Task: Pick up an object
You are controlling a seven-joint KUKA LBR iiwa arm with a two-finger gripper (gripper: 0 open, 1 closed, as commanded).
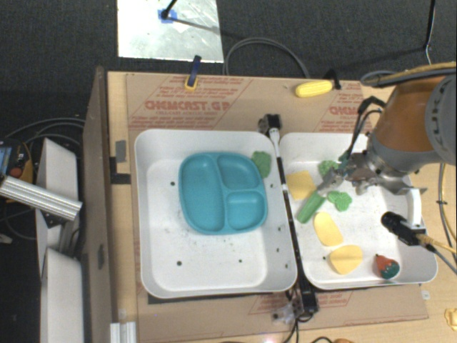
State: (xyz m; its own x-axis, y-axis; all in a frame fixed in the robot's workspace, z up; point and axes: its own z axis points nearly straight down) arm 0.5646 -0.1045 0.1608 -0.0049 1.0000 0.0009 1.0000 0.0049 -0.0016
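Dark carpet surrounds our bench (214, 95), a cardboard-topped board bearing the two white bins.

Starting at the left, the left bin (161, 263) holds a blue divided plate (221, 191), with a small green piece (262, 163) tucked against its upper right corner. None of that is near the arm.

Crossing the divider, the right bin (421, 266) is crowded. We see a yellow piece (300, 185) close to the wall, a long green piece (310, 207) slanting below it, two more yellow pieces (327, 229) and (345, 259) further down, a small green lump (340, 201), and a red and green object (387, 266) near the lower right corner.

The gripper (334, 179) hangs low over the green cluster, beside another green bit (327, 167). We cannot tell how far the pincer is spread, and we see nothing caught in it.

Our worry is the crowding: the target, probably one of the green pieces under the tip, touches or nearly touches its neighbours. A descent slightly off could pin the long green piece, nudge the lump aside, or close on nothing. The small rounded shapes look likely to squirt free under a pinch.
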